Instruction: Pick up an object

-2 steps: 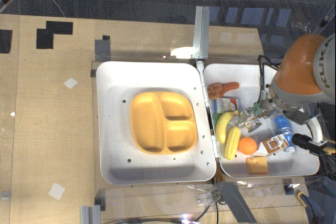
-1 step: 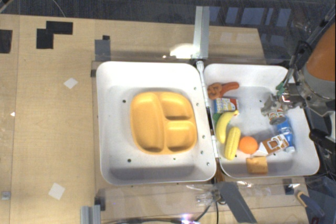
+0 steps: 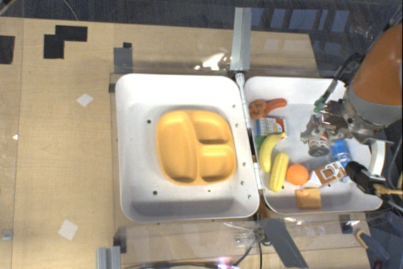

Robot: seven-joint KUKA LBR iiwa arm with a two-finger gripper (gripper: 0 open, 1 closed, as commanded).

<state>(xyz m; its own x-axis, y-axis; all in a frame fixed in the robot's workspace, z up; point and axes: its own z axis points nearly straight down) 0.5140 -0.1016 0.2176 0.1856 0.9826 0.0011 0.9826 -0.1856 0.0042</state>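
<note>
My gripper (image 3: 318, 135) hangs over the right part of the right bin (image 3: 296, 86), just above a small grey can (image 3: 320, 149) and next to a blue item (image 3: 340, 151). Nothing can be seen held in it. To the gripper's left in that bin lie an orange-red carrot-like piece (image 3: 267, 107), a green and blue box (image 3: 267, 127), a banana (image 3: 269, 151) and a second yellow fruit (image 3: 278, 173). Further forward are an orange (image 3: 298, 174), a tan bread-like block (image 3: 308, 198) and a brown and white packet (image 3: 332, 171).
The left bin (image 3: 129, 135) holds a yellow divided plate (image 3: 195, 146) in its middle. A metal post (image 3: 241, 41) stands behind the gap between the two bins. Bare wooden bench (image 3: 56, 154) stretches to the left.
</note>
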